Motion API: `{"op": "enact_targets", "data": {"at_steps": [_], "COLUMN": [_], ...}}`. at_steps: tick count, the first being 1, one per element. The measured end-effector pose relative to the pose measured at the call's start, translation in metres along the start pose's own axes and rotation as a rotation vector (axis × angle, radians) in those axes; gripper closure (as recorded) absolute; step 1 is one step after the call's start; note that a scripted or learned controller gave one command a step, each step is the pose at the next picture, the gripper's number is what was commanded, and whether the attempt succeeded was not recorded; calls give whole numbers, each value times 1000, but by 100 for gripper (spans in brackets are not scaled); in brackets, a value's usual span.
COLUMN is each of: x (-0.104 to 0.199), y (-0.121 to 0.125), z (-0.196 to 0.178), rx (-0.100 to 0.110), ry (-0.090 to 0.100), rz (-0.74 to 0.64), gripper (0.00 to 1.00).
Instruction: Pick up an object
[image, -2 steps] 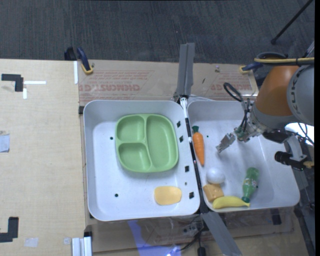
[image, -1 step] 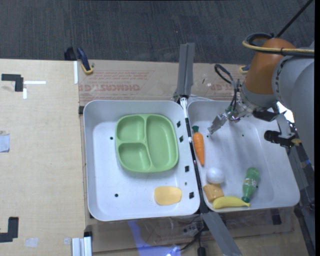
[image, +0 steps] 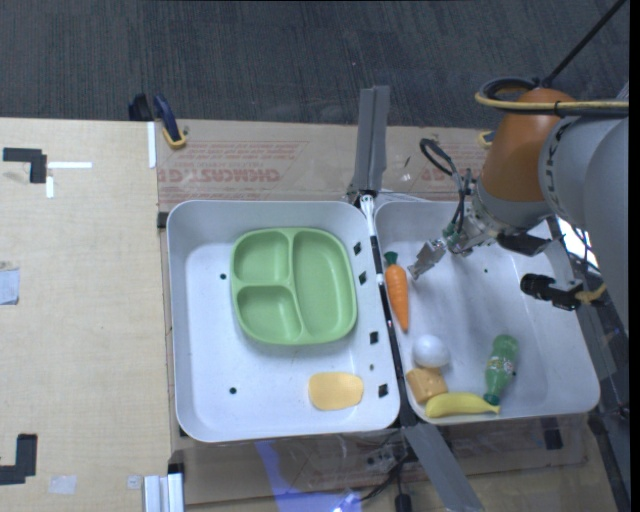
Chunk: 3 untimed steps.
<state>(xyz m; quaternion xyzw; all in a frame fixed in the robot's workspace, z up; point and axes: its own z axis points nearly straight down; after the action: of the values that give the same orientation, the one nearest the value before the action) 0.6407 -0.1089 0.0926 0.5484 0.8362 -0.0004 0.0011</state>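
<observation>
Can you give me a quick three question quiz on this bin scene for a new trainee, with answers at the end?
1. True or false: the green divided plate lies in the right bin.
2. Which item lies nearest the gripper? A) carrot B) banana C) green bottle
3. Fill in: the white ball lies in the ____ bin.

Key
1. False; it lies in the left bin, along with a yellow piece.
2. A; the carrot lies along the right bin's left wall, just below the gripper.
3. Right.
</observation>
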Motion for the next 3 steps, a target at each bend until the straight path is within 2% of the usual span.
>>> {"op": "enact_targets", "data": {"at_steps": [1,2,3], "x": [25,89,93], "y": [30,59,17], "z": [-100,-99,-99], "rx": [0,0,3], "ry": [0,1,1], "rz": [3,-336,160], "gripper": [0,0,0]}}
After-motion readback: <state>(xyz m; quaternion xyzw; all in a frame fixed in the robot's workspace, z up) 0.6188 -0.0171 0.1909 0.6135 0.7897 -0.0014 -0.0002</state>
